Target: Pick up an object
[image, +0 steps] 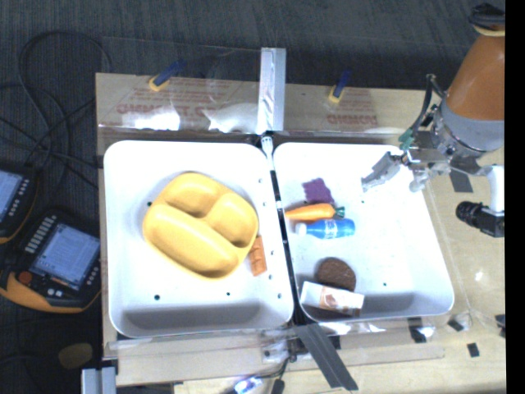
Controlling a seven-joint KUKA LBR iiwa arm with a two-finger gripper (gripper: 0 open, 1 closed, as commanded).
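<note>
**Gripper high at right bin's far corner, objects along the divider**

The gripper (394, 171) hangs over the right bin (410, 253) near its upper right corner, fingers spread, nothing between them. The purple block (317, 190), carrot (310, 212) and blue-and-white bottle (326, 229) cluster against the central divider; the brown disc (335, 272) and small carton (330, 300) sit by the near wall. The bin's right half lies open. In the left bin (131, 302), a large yellow object (201, 224) fills the middle, an orange piece (257, 256) touching it.

Bright, even overhead light; soft shadows, mild glare on white bins (123, 220), slight blur.
</note>
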